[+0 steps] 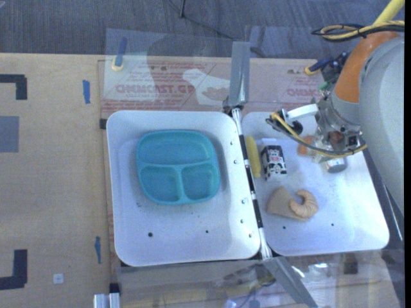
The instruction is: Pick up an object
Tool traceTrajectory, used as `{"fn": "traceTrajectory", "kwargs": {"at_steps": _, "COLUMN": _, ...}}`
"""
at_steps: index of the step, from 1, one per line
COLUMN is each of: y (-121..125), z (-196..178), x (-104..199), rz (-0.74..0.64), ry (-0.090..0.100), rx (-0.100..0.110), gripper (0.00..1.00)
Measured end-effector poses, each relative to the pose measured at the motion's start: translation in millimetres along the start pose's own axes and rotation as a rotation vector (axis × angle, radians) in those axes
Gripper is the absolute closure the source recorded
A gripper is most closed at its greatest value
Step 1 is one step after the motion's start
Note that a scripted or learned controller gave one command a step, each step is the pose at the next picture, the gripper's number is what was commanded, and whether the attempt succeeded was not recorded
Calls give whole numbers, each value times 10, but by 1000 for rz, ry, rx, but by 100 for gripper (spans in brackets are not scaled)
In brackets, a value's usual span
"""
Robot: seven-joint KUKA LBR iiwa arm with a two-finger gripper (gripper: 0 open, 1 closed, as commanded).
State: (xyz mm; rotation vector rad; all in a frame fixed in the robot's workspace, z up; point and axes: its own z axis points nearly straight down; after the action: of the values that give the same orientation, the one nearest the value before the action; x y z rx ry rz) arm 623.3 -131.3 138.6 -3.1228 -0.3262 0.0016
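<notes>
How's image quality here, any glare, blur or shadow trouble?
Camera view: soft overall; the white bins are bright, nearly blown out; faint reflections on the clear sheet behind them; the teal tray and croissant throw short shadows; gripper detail is smeared.

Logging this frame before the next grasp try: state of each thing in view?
Teal three-compartment plastic tray: flat in left white bin.
Yellow stick: lying along right white bin left wall.
Small black-and-white carton: lying down.
Tan croissant-shaped toy: resting, untouched.
Claw: above right bin.
</notes>
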Motion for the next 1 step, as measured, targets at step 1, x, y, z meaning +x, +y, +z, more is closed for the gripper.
{"fn": "traceTrajectory", "kwargs": {"at_steps": 1, "y": -4, "z": 1, "x": 1, "rz": -1, "ry": -1, "rx": 0, "gripper": 0}}
